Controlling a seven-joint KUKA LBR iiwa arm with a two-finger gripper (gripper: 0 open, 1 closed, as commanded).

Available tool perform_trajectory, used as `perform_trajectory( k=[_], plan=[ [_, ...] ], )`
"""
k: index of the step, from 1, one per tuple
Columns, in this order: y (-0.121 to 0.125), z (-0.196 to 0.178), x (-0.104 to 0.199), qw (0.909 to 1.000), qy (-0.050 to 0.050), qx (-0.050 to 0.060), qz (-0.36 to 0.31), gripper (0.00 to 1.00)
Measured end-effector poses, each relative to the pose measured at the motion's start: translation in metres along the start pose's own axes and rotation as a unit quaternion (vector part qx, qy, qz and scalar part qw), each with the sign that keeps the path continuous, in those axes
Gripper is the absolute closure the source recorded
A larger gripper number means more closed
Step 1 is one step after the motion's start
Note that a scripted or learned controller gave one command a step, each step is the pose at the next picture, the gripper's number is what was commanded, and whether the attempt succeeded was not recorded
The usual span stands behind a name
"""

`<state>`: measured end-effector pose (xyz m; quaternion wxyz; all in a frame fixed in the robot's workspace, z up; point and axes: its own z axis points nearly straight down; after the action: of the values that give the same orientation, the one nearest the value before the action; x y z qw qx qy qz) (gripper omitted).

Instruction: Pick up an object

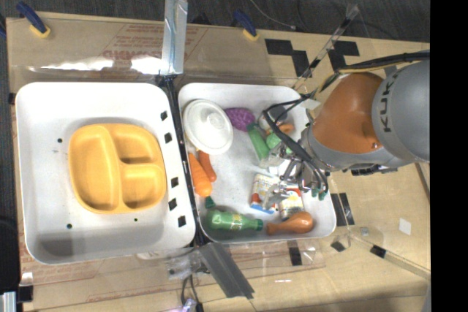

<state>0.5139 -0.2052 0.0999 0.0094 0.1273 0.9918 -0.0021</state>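
Here we read the pile in the right-hand shallow white bin (pixel 219 93) as the target: a small red-and-white packet (pixel 274 195) lies directly beneath the tool (pixel 291 173), with a green plastic bottle (pixel 232 222) and a brown toy drumstick (pixel 292 223) just below it along the near wall. The tool is down among the clutter; its state we cannot tell. We judge this the descent-to-grasp step. Next calls for closing on one item, then lifting straight. Beyond, a white round lid (pixel 208 125), and in the left-hand white bin (pixel 29 157) a yellow divided tray (pixel 117 166).
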Motion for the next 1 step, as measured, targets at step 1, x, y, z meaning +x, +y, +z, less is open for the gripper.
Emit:
perform_trajectory(
  k=[1],
  plan=[
    [0.0066, 0.0001, 0.029, 0.9956, -0.001, 0.0, 0.094, 0.0]
  ],
)
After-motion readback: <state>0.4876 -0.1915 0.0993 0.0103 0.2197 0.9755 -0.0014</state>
